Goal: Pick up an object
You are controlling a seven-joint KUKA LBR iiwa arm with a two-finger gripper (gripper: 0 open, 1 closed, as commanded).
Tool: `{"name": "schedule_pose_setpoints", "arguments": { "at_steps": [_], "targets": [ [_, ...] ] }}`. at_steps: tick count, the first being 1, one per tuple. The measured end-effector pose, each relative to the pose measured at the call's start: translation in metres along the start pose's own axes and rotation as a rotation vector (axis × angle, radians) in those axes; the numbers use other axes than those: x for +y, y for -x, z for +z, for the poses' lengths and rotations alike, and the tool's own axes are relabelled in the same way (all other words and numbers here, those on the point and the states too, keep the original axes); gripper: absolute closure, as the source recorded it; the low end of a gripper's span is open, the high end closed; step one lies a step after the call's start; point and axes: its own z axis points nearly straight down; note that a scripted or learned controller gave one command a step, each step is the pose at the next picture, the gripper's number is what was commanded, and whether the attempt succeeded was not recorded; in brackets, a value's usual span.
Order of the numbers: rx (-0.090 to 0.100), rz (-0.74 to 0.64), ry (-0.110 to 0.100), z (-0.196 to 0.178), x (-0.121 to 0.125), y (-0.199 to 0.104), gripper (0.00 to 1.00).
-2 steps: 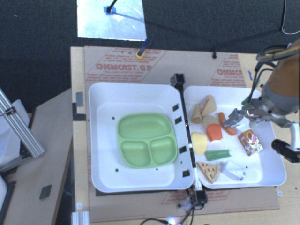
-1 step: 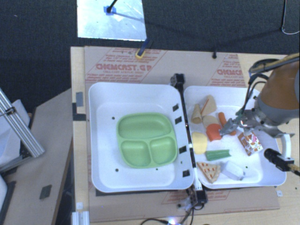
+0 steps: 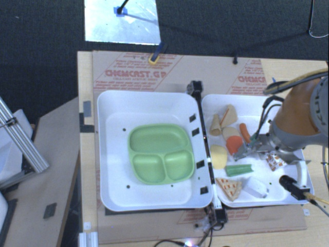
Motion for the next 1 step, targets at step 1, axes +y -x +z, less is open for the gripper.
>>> {"name": "schedule_pose_setpoints", "arguments": {
  "at_steps": [1],
  "targets": [
    [-0.001, -0.001, 0.003, 0.0134, 0.0004, -0.0003, 0.0]
  ]
}}
